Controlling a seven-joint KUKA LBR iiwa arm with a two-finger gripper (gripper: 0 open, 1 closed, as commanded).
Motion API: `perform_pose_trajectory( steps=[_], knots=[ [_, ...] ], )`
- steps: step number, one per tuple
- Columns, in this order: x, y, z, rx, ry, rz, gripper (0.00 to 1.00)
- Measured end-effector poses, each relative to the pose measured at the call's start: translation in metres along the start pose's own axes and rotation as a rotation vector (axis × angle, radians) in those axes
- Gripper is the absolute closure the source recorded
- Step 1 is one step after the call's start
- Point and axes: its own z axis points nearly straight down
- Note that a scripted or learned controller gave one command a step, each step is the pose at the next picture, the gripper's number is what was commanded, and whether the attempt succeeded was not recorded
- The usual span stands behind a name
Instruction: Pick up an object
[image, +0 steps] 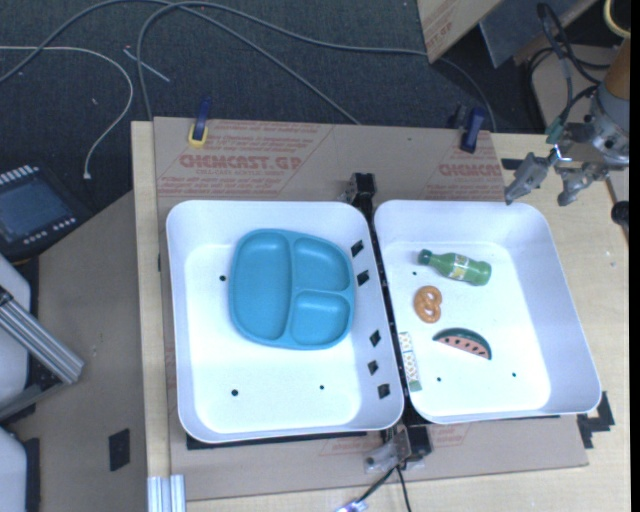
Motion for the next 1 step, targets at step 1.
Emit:
perform_pose_trajectory(
  steps=[1],
  knots=[
    [0.0009,0.0023,-0.0093,-0.014,-0.003,-0.004,0.00]
  ],
)
